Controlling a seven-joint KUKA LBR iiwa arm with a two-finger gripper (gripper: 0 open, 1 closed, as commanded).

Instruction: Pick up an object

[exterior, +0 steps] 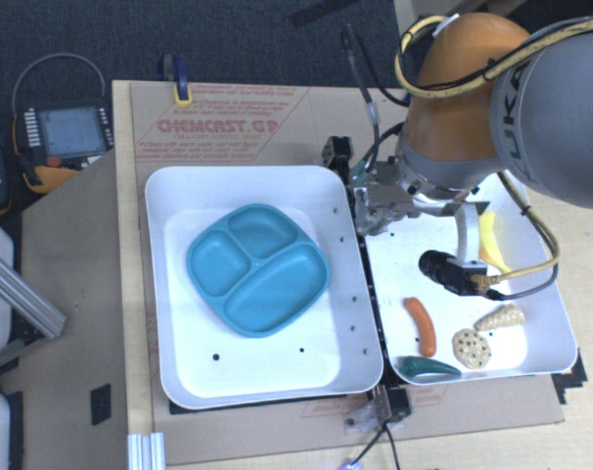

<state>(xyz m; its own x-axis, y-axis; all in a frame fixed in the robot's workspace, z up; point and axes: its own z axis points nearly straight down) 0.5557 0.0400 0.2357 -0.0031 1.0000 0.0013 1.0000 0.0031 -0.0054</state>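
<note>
In the right bin (563,333) lie an orange-red sausage (422,326), a round speckled cookie (470,348), a pale bread-like piece (499,317) and a teal object (429,367) against the front wall. A yellow banana (489,241) is partly hidden by the arm. My gripper (379,209) hangs over the back left corner of this bin, near the divider between the bins, well behind the sausage. The wrist body hides its tips. Nothing shows as held.
The left bin (161,262) holds a blue divided plate (259,267) at its middle. The grey and orange arm (473,86) covers the back of the right bin. A tablet-like device (69,130) sits off the bench at the far left.
</note>
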